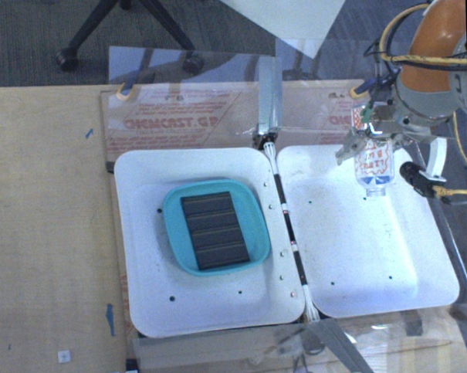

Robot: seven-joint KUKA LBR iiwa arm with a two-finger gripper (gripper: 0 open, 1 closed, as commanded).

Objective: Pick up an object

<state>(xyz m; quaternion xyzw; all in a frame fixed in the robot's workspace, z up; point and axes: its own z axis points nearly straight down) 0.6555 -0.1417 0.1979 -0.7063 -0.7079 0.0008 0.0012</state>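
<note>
Camera view: arm (436,49) reaches in from the upper right, orange band up, wrist bent down over the right bin (377,284).
Gripper (370,141): fingers closed on a clear bottle (374,166), holding it above the bin's far part.
Bottle label: red and white, text unreadable.
Left bin (146,302): teal tray (178,238) with a dark ribbed block (214,231).
Board (169,123) behind: red print, partly "CHEMCAST".

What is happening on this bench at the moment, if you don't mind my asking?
The robot arm reaches in over the right bin, and its gripper sits at the bin's far corner, right on a small clear bottle with a red and white label. The bottle appears to hang just below the gripper, but whether it is truly gripped is hard to tell. In the left bin, a teal tray holds a dark ridged block, untouched.
</note>
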